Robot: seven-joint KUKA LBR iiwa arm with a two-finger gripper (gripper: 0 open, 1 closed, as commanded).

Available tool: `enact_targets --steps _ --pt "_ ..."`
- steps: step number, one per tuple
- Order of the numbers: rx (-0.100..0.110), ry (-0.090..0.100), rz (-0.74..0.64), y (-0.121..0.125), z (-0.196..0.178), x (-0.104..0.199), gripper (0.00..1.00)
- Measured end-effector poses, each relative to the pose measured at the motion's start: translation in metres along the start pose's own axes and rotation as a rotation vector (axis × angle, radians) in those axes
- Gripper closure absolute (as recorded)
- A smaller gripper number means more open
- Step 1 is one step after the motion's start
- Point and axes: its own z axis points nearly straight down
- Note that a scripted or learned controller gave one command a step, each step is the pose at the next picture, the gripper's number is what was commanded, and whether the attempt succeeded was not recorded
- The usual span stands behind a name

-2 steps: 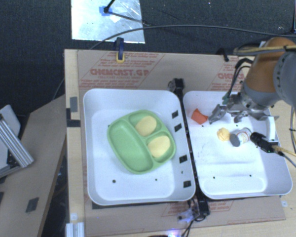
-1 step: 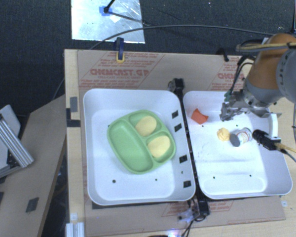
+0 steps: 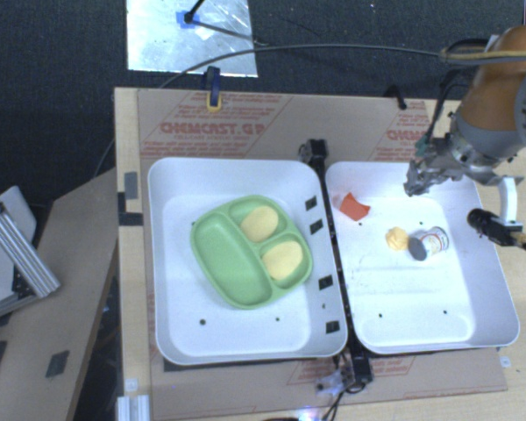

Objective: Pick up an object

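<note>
In the right bin (image 3: 456, 323) lie a small red piece (image 3: 355, 206) near the back left, a yellow lump (image 3: 396, 238) in the middle, and a small grey-and-white can (image 3: 428, 243) on its side touching the lump's right. My gripper (image 3: 416, 185) hangs over the bin's back edge, up and to the right of the red piece, apart from all three objects. Nothing shows between its fingers.
The left bin (image 3: 184, 323) holds a green divided tray (image 3: 223, 270) with two yellow food pieces (image 3: 261, 224) (image 3: 283, 259) in its right compartments. Black clips run along the divider between the bins (image 3: 329, 253). A cable crosses above the bench.
</note>
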Motion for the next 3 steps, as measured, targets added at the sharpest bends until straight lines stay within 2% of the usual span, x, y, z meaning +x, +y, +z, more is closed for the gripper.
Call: enact_targets --steps 1,3 --pt "0.003 0.001 0.0 0.002 -0.031 0.0 1.0" --pt "0.01 0.004 -0.005 -0.048 -0.018 0.101 1.0"
